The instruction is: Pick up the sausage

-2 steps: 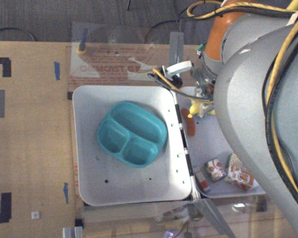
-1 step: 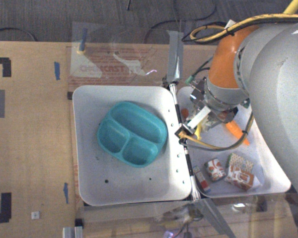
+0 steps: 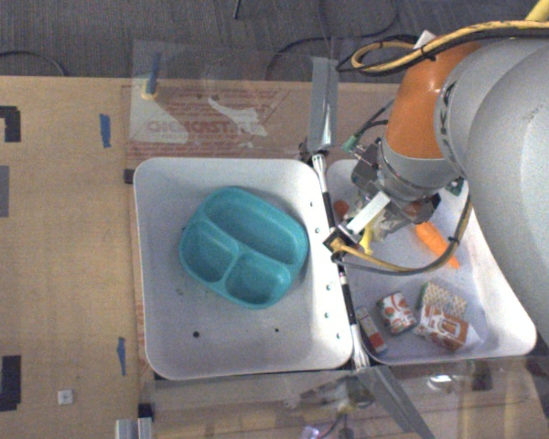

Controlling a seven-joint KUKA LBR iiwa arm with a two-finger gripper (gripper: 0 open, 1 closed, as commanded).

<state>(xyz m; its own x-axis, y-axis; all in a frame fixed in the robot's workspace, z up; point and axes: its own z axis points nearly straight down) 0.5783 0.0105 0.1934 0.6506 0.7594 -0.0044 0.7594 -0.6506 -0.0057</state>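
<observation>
Sausage, probably the small reddish-brown piece [image 3: 373, 333], lies well apart from the gripper [image 3: 391, 214], toward the view's bottom edge, against the right bin's [image 3: 488, 323] left wall, long axis along that wall. Gripper hidden under the wrist, open or closed can't be told.

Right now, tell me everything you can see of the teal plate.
The teal plate is a rounded, plastic-looking dish with three compartments, one long and two smaller. It lies flat, open side up, turned at a slant, near the middle of the left bin, resting on its floor. Nothing else touches it.
</observation>
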